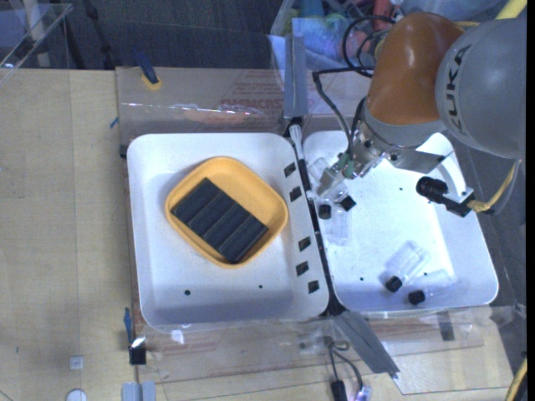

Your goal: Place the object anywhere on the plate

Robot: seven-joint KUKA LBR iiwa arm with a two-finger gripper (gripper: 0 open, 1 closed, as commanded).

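We see the gripper (333, 184) low in the right bin (468, 257), its grip state indiscernible; the yellow plate (188, 186) lies leftward, across the divider (308, 215).

Arm (451, 73) reaches leftward; hand (334, 186) angled downward.

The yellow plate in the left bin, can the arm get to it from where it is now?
Probably yes. The yellow plate lies open in the left bin; between it and the gripper stands just the low divider.
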